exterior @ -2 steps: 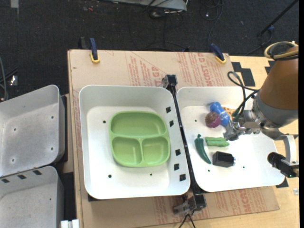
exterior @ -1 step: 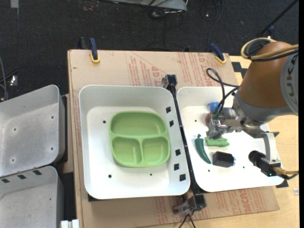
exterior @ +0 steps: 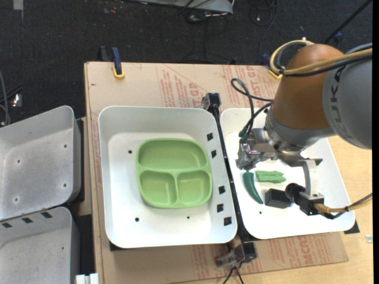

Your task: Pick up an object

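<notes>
my gripper (exterior: 250, 154) hangs low over the right bin (exterior: 337, 218), close to its left wall; whether my fingers are spread or closed i cannot tell. just below me in the same bin lie a dark green pepper (exterior: 251, 186), a light green ridged piece (exterior: 270, 176) and a black block (exterior: 276, 197). left of this bin, a green divided plate (exterior: 174, 171) sits in the other bin (exterior: 118, 218).
</notes>
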Action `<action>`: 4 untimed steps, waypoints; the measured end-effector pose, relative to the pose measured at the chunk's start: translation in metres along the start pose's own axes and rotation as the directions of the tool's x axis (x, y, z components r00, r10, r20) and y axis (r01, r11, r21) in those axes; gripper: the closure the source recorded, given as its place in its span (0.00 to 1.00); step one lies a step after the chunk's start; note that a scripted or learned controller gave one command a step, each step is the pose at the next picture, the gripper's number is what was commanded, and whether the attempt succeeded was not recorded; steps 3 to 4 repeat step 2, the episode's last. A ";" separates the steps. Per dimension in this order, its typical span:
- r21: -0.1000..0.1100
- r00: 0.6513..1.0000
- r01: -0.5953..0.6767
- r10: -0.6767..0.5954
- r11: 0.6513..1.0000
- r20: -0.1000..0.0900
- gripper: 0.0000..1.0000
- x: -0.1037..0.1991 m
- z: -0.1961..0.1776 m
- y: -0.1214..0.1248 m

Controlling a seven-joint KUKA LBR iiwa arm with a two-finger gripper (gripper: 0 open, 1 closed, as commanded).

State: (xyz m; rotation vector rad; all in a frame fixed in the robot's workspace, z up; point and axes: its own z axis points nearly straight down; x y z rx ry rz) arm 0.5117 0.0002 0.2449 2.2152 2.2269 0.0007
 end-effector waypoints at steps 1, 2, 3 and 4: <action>0.000 1.000 0.001 -0.001 1.000 0.000 1.00 0.046 0.013 0.012; 0.001 1.000 0.000 0.000 1.000 0.000 1.00 0.089 0.010 0.014; 0.001 1.000 0.000 0.000 1.000 0.000 1.00 0.089 0.010 0.014; 0.001 1.000 0.000 0.000 1.000 0.000 1.00 0.089 0.010 0.014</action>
